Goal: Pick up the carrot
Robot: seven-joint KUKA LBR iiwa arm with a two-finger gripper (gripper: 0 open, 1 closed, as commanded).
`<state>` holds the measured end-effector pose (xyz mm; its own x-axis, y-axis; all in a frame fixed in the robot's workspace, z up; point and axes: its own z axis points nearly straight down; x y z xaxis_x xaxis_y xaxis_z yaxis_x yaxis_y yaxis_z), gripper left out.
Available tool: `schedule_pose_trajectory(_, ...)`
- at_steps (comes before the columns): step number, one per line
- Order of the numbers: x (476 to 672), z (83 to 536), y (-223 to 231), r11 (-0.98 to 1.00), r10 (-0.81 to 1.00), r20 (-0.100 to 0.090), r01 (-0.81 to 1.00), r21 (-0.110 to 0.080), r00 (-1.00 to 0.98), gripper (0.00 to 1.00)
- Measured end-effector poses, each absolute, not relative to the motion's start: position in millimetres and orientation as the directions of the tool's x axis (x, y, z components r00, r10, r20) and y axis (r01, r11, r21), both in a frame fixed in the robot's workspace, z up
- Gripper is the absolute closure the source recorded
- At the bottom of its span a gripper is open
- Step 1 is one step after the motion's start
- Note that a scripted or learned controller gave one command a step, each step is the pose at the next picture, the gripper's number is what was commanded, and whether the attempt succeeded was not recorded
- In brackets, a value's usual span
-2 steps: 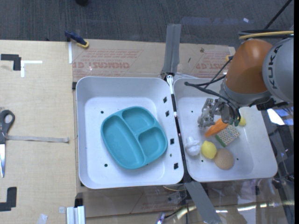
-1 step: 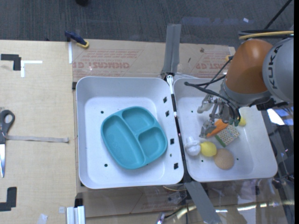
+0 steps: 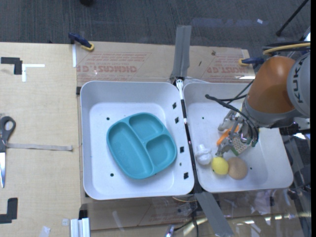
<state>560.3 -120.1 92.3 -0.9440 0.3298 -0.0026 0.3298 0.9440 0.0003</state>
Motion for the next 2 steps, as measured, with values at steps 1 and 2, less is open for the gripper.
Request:
schedule_pose_trajectory(1,562.9,103,-120,0.945,0.326,-0.01,0.326,0.0,-0.945,1.0)
schedule_pose_trajectory(2,508.0,93,-123,0.961,0.275,-0.003,0.275,0.0,-0.961,1.0)
